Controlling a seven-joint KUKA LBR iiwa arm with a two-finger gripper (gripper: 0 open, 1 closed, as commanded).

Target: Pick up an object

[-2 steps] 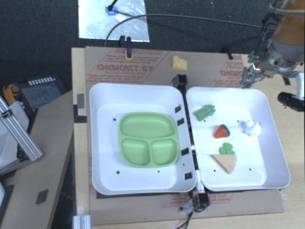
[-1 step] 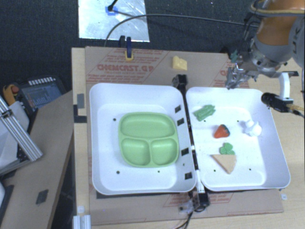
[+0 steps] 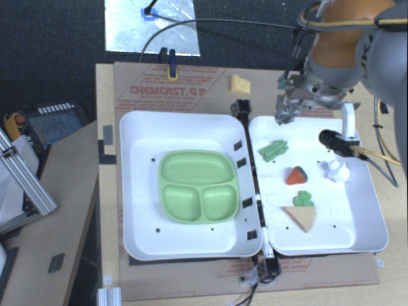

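Nearby, gripper above green toy, strawberry beyond.

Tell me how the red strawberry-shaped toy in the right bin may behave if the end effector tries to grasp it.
The strawberry toy looks small and rounded, so it may roll or squirt sideways under a pinch. Its smooth, plastic-like surface suggests that it is light and somewhat slippery. It lies apart from the green toy and the tan wedge, so a push probably moves it alone.
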